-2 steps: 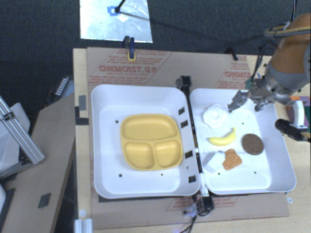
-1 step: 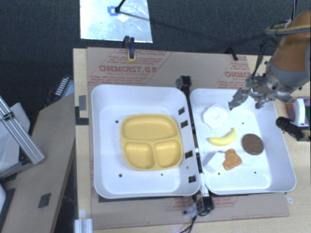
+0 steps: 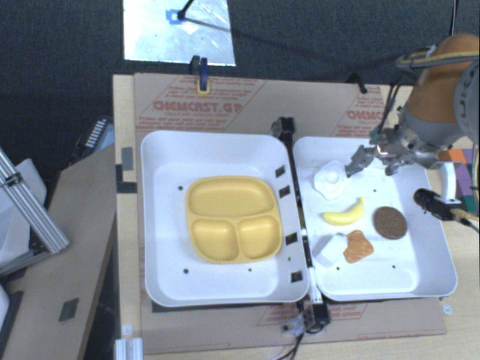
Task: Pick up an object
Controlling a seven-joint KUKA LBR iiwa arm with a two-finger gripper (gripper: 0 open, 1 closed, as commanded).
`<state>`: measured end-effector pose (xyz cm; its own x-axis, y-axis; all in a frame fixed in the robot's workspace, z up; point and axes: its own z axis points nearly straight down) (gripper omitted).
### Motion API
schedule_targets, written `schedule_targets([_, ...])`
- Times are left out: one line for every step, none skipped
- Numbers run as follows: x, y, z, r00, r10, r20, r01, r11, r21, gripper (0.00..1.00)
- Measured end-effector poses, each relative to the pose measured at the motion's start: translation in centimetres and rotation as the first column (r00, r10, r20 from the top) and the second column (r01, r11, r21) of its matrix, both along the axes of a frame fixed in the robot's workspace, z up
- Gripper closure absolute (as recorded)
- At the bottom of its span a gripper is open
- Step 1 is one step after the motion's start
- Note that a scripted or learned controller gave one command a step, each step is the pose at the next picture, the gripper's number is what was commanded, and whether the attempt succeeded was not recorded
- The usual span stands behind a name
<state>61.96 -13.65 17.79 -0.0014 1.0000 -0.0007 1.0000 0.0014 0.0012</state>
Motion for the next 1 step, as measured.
schedule_targets([0.69,0.15,-4.28,1.000,0.003,-0.001,-0.003,1.000,0.000,0.00])
